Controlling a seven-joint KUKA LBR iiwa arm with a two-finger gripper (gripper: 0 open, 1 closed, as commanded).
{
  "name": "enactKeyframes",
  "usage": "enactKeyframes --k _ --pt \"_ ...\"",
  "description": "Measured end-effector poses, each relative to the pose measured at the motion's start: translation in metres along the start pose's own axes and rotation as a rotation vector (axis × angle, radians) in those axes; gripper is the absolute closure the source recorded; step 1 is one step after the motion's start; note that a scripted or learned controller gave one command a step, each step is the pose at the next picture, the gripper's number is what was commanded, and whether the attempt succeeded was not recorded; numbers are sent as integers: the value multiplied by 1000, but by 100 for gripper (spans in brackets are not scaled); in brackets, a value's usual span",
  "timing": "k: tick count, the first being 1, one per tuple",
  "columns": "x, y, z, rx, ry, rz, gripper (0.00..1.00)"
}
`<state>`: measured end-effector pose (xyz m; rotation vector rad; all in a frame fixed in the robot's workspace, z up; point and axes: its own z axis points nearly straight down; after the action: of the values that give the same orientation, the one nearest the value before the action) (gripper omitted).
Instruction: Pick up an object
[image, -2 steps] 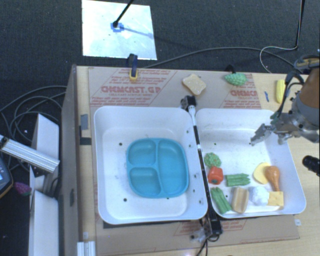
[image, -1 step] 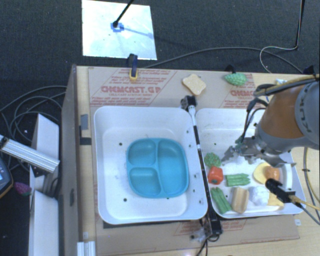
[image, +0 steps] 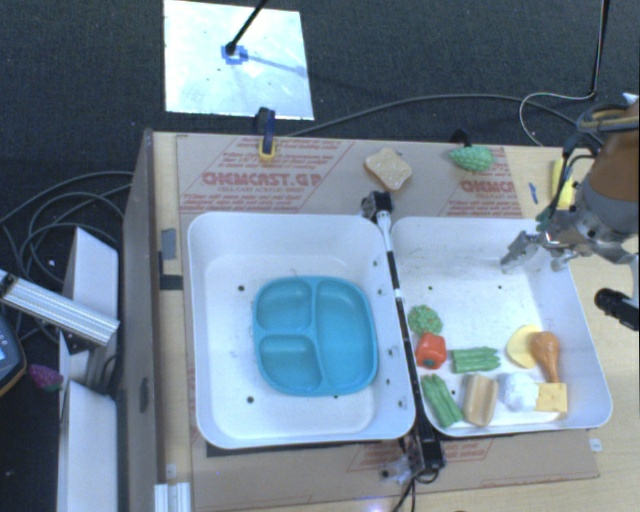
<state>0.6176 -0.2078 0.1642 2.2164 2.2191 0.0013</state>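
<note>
You had the grey arm's two-finger gripper poised over the far right part of the right-hand shallow white bin, above bare bin floor. The jaws stood apart with nothing between them. No grasp was made at this moment.

The candidate objects lay clustered along the near side of that bin, well apart from the gripper: a small green broccoli-like toy, a red pepper-like toy just below it, a green bean-pod piece, a second long green vegetable piece, a tan bread-roll-shaped piece, a brown drumstick-shaped toy resting against a pale yellow round slice, and a yellow cheese-like wedge.

Judgement: these looked like light, rigid plastic play food, likely smooth and prone to slipping or rolling. You would do best with the green bean-pod piece, taken across its narrow width, since it lay with clear space around it. The drumstick touched its neighbour, so a pinch there risked a double contact.

The left-hand white bin held a blue sectioned plastic tray. On the brown cardboard-covered counter beyond the bins lay a tan bread slice toy and a green knobbly toy.
</note>
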Motion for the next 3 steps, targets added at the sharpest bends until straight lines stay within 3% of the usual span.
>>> enactKeyframes --k 1,2,3 --pt "56 -69 32 5 4 0 0" --pt "1 22 -34 -1 0 -2 0" --pt "23 -14 47 4 3 -1 0"
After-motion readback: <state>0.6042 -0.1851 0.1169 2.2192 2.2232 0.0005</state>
